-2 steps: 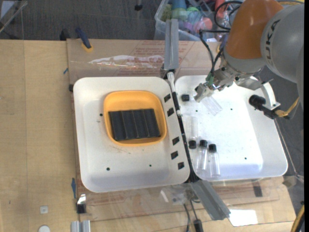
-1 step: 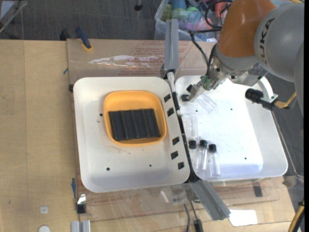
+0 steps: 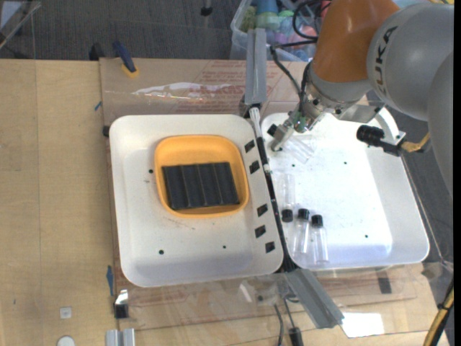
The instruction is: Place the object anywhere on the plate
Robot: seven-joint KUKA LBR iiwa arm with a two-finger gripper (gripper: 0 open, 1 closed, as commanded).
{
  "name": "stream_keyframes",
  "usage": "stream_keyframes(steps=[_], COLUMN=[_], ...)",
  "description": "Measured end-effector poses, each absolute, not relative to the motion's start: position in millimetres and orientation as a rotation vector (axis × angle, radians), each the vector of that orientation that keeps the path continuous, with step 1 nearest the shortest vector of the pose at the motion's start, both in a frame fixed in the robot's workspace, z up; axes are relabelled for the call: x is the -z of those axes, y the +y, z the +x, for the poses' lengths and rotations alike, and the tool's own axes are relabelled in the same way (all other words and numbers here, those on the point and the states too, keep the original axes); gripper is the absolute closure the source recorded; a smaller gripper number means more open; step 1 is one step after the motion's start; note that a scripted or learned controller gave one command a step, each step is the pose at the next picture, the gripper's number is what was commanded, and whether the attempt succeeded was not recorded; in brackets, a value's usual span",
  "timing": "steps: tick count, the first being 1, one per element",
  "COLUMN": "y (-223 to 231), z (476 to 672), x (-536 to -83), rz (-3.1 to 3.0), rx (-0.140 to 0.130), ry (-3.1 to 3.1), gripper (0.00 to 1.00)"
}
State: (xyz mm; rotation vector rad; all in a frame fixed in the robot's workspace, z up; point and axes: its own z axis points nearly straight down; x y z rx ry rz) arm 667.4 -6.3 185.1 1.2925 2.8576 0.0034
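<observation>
Orange plate [image 3: 167, 150], one, in left bin [image 3: 130, 193], carrying one dark ribbed block [image 3: 200, 184]. Clear vials [image 3: 306, 229], three black caps counted, lying in right bin [image 3: 389, 207] near divider. One gripper [image 3: 282, 135] hovering over right bin's far-left corner.

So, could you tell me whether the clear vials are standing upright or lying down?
Lying down: the vials rest lengthwise on the right bin floor.

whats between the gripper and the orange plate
In the camera view, the divider where the two bins meet, with its row of black clips, lies between the gripper and the orange plate.
</observation>
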Motion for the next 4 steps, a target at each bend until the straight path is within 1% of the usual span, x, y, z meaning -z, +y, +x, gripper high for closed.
stream_keyframes(steps=[1,2,3,4], y=[-6.3,-60.8,-103.2,-166.9], z=[667.5,662.7,659.1,665.3], x=[-185.4,-185.7,-200.4,-189.9], rz=[1.292,1.280,1.387,1.048], rx=[-0.004,-0.002,-0.004,-0.001], ry=[2.857,2.865,2.811,2.953], gripper=[0.00,0.00,0.00,0.00])
